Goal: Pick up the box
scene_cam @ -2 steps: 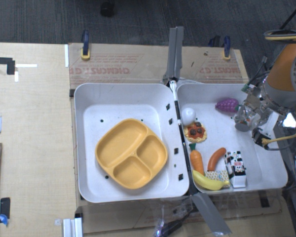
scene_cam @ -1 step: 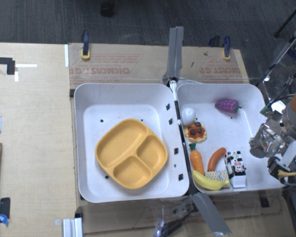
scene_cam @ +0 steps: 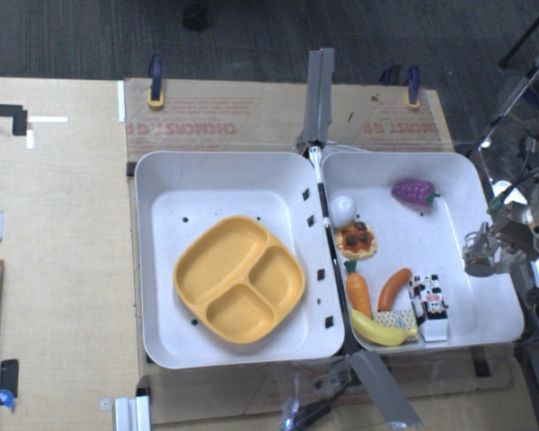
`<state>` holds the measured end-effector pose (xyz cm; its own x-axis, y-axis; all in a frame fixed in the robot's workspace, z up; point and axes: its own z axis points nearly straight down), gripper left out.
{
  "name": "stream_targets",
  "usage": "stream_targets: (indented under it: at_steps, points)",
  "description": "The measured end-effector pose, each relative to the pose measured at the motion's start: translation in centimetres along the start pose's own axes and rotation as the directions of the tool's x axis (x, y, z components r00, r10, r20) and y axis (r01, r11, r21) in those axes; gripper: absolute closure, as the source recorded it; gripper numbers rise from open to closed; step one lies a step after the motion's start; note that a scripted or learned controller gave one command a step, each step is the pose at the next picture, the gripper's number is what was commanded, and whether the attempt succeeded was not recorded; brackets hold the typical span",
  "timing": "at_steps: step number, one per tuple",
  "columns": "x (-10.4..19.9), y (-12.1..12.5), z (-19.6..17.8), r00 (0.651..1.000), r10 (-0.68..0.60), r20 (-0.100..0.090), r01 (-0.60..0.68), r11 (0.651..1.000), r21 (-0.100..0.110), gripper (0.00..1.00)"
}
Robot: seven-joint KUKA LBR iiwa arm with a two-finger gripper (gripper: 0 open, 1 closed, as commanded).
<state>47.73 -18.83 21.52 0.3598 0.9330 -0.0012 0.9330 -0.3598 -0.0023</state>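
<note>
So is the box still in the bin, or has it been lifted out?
In the bin. The box lies on the floor of the right bin, near its front edge beside the sausage; the gripper sits apart from it.
</note>
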Motion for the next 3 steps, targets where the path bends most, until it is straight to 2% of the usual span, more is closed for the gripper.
stream_targets:
  at_steps: [1, 2, 3]
  points:
    - [7.1, -2.7, -2.4, 0.991, 0.131, 0.000, -0.131, 0.991, 0.000, 1.00]
    - [7.0, -2.7, -2.4, 0.991, 0.131, 0.000, -0.131, 0.991, 0.000, 0.00]
    - [15.0, -5.0, -5.8, 0.994, 0.108, 0.001, -0.108, 0.994, -0.001, 0.00]
